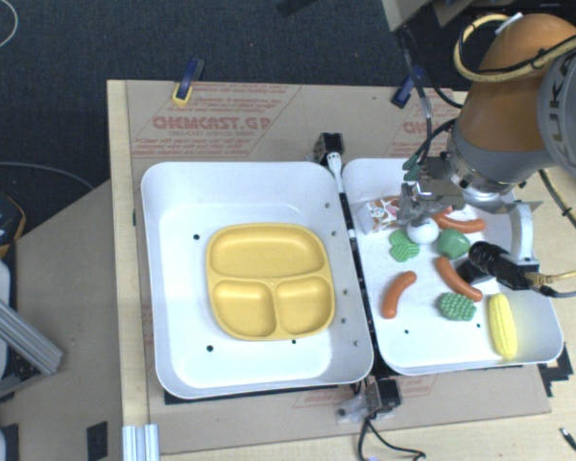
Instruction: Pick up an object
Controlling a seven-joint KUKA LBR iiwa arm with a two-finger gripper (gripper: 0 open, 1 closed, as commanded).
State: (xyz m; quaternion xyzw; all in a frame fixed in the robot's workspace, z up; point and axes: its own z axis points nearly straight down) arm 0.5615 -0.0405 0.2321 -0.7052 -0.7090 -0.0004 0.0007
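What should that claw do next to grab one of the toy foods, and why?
Probably drop straight down a little. The claw hangs over the right bin, right above a white ball and a green piece, with nothing seen in its grip.
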